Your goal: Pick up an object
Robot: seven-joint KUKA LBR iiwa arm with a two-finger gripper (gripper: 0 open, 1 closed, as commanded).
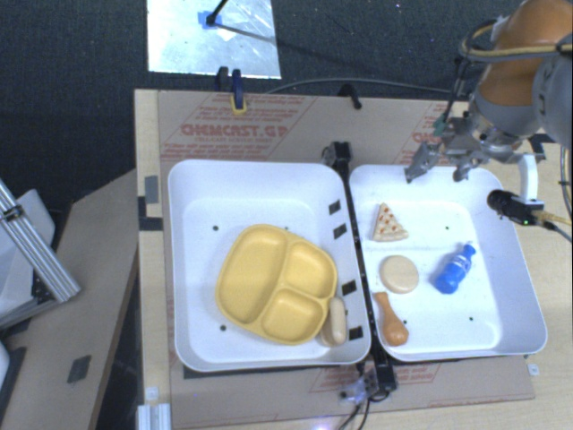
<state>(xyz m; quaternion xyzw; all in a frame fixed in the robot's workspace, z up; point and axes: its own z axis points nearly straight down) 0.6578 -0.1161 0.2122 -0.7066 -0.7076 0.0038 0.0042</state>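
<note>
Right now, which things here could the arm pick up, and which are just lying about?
Pickable:
pizza slice
round cookie
blue bottle
drumstick
bread roll
yellow tray
The open gripper hovers above the right bin.

Lying about:
blue clamp
foil sheet

Bright, even overhead light washes both white bins (269,182) nearly flat, with only thin, soft shadows beneath the objects inside them. A shiny sheet (213,25) at the top glares pale blue-white against the dark backdrop. The picture is slightly soft and grainy, and the arm (524,56) at right looks mildly blurred.
</note>
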